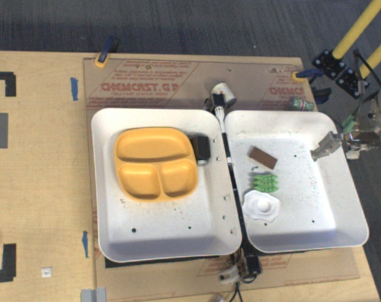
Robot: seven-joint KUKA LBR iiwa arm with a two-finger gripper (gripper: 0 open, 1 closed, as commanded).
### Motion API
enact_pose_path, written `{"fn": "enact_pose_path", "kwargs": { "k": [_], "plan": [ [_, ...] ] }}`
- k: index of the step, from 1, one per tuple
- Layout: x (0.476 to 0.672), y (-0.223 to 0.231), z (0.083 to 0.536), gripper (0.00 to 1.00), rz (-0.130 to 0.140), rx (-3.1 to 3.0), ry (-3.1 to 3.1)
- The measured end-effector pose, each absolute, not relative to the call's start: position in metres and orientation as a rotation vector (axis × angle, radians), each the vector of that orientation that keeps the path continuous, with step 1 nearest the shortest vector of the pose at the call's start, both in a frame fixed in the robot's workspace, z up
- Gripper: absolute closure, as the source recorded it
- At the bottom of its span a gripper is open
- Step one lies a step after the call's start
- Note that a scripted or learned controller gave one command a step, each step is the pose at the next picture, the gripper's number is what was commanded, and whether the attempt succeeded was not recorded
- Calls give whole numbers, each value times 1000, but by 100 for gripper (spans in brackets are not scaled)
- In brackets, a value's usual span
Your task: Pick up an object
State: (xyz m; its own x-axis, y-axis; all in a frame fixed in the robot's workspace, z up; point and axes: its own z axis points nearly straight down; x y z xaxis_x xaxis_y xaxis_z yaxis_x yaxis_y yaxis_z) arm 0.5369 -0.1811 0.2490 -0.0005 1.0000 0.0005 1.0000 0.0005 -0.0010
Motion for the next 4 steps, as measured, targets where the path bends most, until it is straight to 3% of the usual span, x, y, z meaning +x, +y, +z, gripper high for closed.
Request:
{"fn": "enact_pose_path", "kwargs": {
  "k": [1,3,4],
  "plan": [
    [486,-107,101,0,1,-2054,-2372],
    [498,-97,86,0,-1,-2231,-2217],
    [532,-103,86,0,-3,-2396,-2035]
  ]
}}
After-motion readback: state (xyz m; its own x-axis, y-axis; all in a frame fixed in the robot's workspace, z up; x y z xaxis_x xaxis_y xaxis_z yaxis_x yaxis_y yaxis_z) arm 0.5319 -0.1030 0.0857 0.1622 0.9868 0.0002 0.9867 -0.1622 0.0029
